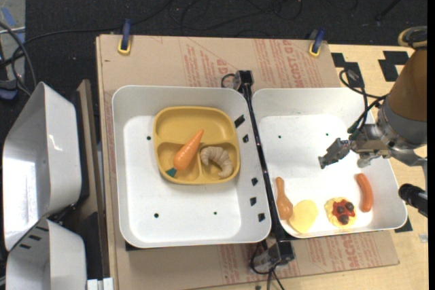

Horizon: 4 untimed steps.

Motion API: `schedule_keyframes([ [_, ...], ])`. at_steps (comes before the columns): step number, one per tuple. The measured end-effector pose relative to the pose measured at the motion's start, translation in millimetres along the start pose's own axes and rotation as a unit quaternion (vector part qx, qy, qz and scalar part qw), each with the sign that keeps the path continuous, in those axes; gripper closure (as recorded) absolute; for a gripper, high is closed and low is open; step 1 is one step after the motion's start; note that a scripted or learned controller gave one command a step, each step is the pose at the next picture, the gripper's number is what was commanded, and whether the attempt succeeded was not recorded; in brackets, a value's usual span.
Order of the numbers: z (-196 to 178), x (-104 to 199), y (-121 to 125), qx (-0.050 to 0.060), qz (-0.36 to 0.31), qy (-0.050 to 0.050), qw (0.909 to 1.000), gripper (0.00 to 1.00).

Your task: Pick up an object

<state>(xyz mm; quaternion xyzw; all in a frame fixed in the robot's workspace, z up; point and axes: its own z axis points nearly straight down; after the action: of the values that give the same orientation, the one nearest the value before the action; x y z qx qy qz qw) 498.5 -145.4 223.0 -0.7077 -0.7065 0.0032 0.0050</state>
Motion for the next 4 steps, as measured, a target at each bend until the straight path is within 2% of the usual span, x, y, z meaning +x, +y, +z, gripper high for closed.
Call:
schedule_keyframes([
  [1, -5.1, 0.2, 2.4, -0.005, -0.001, -0.001, 1.0, 0.0],
  [2, 38.2, 1.0, 6.4, -0.004, 0.0, -0.001, 1.0, 0.0],
  [3, 97.9, 1.3, -3.1, -0.002, 0.0, 0.0, 1.0, 0.0],
  [4, 133.0, 2.0, -3.5, -0.004, 0.0, 0.0, 1.0, 0.0],
])
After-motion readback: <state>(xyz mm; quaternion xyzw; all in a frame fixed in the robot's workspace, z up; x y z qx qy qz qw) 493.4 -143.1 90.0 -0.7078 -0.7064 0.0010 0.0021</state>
